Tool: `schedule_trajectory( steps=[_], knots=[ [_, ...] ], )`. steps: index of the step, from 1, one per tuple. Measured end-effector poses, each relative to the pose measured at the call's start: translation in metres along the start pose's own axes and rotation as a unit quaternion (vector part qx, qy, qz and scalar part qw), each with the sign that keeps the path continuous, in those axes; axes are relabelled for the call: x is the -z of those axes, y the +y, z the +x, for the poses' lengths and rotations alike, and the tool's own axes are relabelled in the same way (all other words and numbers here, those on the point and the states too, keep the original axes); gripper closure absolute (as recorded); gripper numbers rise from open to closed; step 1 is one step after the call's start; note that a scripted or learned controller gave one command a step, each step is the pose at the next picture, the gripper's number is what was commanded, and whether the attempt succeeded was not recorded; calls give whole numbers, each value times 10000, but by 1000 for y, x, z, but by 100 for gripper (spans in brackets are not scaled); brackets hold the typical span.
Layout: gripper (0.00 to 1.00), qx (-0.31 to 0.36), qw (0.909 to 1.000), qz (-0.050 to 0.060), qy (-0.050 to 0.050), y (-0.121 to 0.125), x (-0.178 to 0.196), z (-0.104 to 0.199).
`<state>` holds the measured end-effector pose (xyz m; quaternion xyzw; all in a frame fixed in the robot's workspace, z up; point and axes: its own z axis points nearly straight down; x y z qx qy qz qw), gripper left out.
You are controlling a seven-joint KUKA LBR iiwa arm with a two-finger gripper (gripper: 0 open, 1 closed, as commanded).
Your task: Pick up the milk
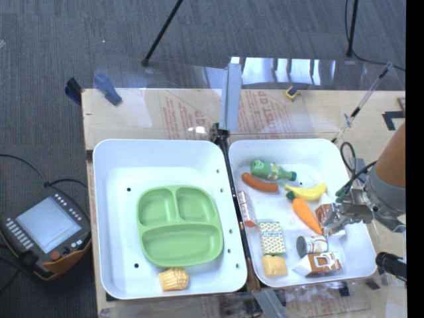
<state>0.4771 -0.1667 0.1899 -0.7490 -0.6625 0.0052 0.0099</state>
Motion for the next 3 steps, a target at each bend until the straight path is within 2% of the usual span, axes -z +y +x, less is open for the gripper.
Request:
schedule_trajectory(
  steps=[3],
  knots=[
    [100, 13, 9999, 112, 23, 1, 17, 2]
  ],
)
